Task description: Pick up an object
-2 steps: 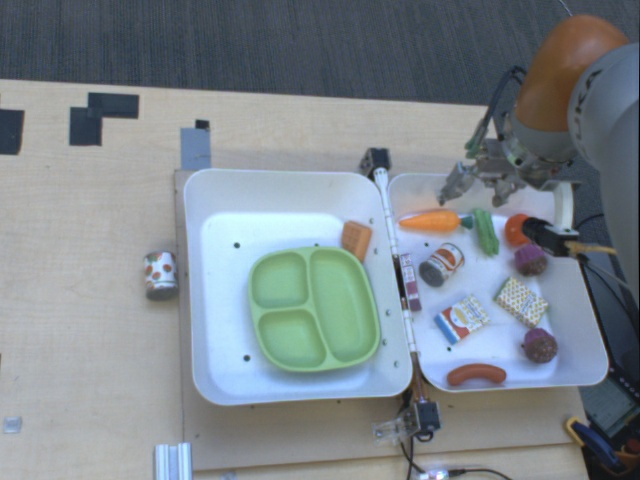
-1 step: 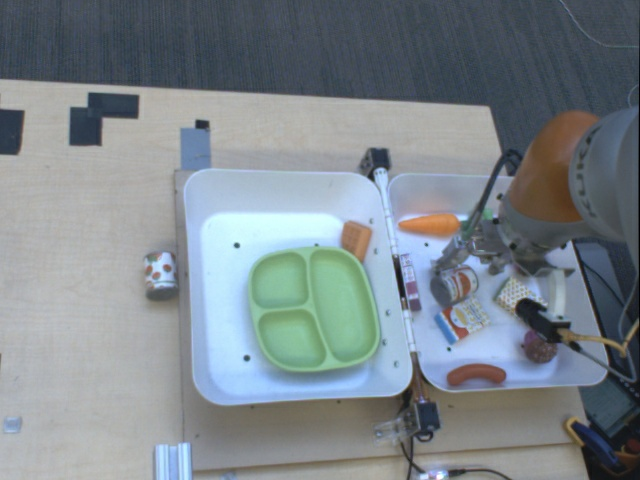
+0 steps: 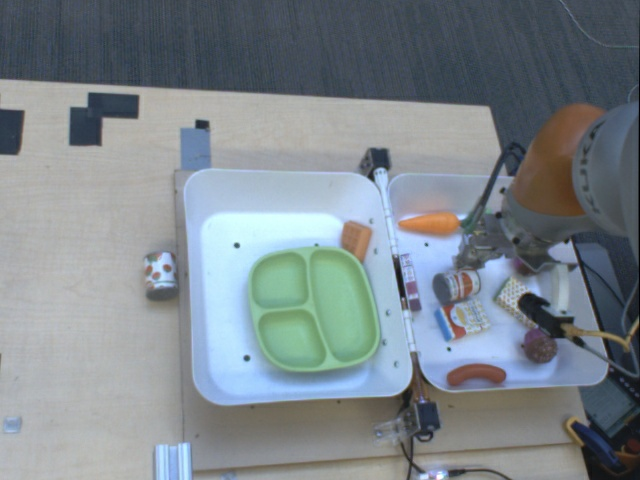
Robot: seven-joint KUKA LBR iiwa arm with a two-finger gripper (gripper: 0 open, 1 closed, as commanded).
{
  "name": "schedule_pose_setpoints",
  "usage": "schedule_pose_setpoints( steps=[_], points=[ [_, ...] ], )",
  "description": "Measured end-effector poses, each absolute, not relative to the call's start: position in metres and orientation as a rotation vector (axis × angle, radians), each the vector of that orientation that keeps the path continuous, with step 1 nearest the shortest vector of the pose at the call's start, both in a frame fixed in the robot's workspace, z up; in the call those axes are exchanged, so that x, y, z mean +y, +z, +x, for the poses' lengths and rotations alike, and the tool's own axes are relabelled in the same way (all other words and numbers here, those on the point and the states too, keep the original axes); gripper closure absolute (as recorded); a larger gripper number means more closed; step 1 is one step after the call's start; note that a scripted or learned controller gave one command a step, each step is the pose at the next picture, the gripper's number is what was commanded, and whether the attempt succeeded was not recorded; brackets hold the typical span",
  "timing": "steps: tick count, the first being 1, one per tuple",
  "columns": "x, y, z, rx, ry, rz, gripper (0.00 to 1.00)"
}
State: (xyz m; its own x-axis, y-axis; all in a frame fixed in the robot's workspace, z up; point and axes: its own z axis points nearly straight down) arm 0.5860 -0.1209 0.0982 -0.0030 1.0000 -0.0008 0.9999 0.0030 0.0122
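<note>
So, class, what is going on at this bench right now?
A grey robot arm reaches from the right over the right bin, its gripper low beside a small can. Nothing is visibly held. That bin also holds a carrot, a sausage and a small packet. The left bin holds a green divided plate.

2 white bins (image 3: 200, 298). 1 green divided plate (image 3: 314, 309), 1 carrot (image 3: 430, 224), 1 sausage (image 3: 477, 374). 2 cans: one in bin (image 3: 456, 287), one on bench (image 3: 160, 272).

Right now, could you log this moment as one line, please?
tool: above can, right bin | carrot behind | green plate: left bin
</note>
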Motion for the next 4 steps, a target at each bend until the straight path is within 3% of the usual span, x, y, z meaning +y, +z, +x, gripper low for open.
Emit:
schedule_pose_setpoints(
  steps=[1,2,3,4],
  points=[
    [-0.189,0.122,0.670,2.222,0.005,2.213,1.00],
    [-0.189,0.122,0.670,2.224,0.005,2.213,0.00],
    [-0.184,0.085,0.604,2.221,0.004,2.216,0.00],
    [-0.152,0.087,0.507,2.218,0.007,2.216,0.00]
  ],
)
